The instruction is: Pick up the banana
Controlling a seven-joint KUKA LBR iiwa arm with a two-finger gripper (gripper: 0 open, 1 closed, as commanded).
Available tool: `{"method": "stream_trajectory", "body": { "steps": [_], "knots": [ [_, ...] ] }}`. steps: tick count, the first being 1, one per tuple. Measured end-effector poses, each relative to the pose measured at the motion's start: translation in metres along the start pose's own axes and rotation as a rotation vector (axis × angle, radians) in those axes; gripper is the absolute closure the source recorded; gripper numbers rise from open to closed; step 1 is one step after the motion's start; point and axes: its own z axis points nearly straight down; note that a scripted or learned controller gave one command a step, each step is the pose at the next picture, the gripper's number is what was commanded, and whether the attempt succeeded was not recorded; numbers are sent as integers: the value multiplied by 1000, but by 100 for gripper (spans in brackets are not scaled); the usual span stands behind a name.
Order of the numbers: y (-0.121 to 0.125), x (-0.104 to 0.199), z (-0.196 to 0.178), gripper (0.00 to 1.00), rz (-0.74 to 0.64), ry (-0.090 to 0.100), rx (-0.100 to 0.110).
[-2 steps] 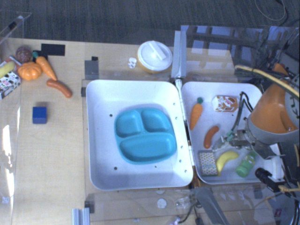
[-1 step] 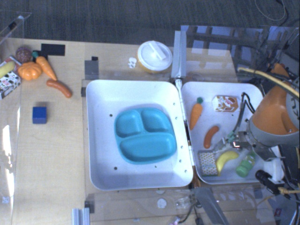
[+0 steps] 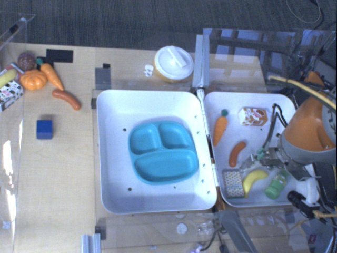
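Banana [image 3: 253,179] in right bin [image 3: 231,101], just below fingers [image 3: 261,161]; finger state unclear.

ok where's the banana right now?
In the camera view the banana lies near the front edge of the right bin, between a checkered packet on its left and a green bottle on its right, just below the gripper.

Light wood bench [image 3: 63,183], glare streak along its left edge. Dark grey carpet floor [image 3: 131,9] across the top. Two white bins side by side: left bin [image 3: 113,194] well left of the jaws, right bin [image 3: 221,101] under them. Clear plastic wall [image 3: 247,51] behind the right bin, up from the jaws. Black tape patch [image 3: 59,55] far upper left.
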Motion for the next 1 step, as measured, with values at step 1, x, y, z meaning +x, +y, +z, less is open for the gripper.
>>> {"method": "stream_trajectory", "body": {
  "steps": [1],
  "knots": [
    [1, 27, 0, 0, 0, -10, -3]
  ]
}}
